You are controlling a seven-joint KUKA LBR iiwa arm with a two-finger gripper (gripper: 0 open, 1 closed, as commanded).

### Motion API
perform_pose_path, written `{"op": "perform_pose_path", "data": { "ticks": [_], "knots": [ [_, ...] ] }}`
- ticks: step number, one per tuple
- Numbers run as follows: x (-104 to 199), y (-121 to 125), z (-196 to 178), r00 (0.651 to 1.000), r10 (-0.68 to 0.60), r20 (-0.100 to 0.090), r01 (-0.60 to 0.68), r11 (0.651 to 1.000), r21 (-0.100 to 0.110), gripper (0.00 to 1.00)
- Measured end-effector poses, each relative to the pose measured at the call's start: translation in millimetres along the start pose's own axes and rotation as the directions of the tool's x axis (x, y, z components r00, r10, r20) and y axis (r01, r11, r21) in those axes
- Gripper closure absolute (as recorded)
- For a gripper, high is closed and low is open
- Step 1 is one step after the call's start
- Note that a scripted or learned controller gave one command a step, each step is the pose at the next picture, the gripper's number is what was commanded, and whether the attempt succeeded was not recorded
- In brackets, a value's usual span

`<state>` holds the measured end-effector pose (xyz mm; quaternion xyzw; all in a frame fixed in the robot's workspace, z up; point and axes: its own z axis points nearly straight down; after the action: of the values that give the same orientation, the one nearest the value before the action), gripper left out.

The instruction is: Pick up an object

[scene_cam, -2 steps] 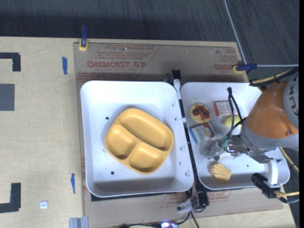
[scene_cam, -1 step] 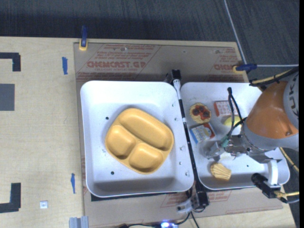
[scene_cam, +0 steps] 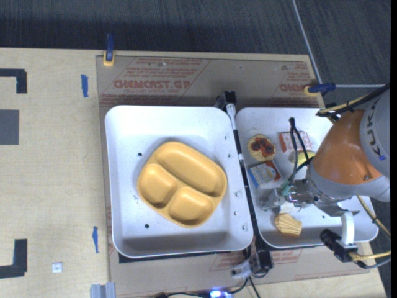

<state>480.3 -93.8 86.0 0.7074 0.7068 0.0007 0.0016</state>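
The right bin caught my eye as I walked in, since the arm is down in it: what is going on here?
A grey KUKA arm with an orange band reaches from the right into the right bin, its gripper low among small items. Near it lie a ridged yellow piece, a round item with red spots and a small packet. Nothing is visibly between its fingers, so no pick shows yet. The left bin holds a yellow three-compartment tray.
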Motion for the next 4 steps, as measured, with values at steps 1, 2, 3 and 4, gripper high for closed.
{"op": "perform_pose_path", "data": {
  "ticks": [1,2,3,4],
  "knots": [
    [0,2,-10,1.0,0.001,0.001,-0.001,1.0,-0.005,1.0],
    [0,1,-10,1.0,0.001,0.001,-0.001,1.0,-0.005,0.0],
    [2,-1,0,1.0,0.0,-0.002,0.0,1.0,0.002,0.0],
    [2,1,-10,1.0,0.0,0.0,0.0,1.0,-0.003,1.0]
  ]
}}
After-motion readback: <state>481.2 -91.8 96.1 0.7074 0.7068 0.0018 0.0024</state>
